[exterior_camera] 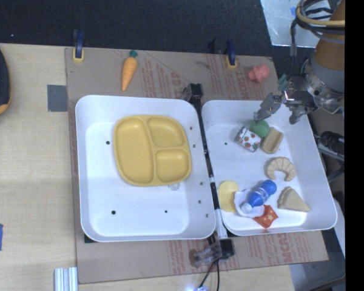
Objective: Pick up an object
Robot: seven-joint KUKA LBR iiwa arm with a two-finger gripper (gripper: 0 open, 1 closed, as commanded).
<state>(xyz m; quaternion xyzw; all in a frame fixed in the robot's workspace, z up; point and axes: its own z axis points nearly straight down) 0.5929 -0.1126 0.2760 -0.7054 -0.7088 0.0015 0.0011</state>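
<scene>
The two-finger gripper [282, 107] hangs with its fingers apart and holding nothing, and just below its left fingertip sits a small green rounded toy [259, 128] in the right white bin [318, 162]. That toy touches a red-spotted white block [248, 139] and a tan bread-like piece [271, 140], so in my judgement a descending finger could strike a neighbour and push the toy aside.

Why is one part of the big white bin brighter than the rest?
In the camera view, light falls unevenly on the left bin: its lower half glares bright white, while the strip beside the yellow tray sits in soft grey shadow. The gripper looks slightly blurred, and the picture is a bit grainy overall.
</scene>
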